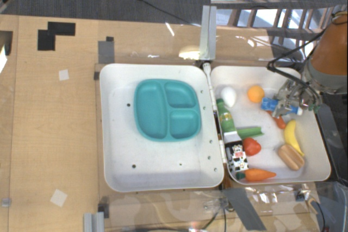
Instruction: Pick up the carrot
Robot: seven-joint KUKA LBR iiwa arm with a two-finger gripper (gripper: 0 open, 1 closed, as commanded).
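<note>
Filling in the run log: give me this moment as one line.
task: pick up carrot | carrot: lying at right bin's near edge, untouched | gripper: over far right side, by banana

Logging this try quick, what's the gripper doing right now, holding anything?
Gripper: low in the right bin, open or shut cannot be told; carrot lies apart, unheld.

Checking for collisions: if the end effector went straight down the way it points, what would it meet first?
Probably the small red item just under the end effector, beside the banana; depth is unclear. The carrot lies well off that line.
</note>
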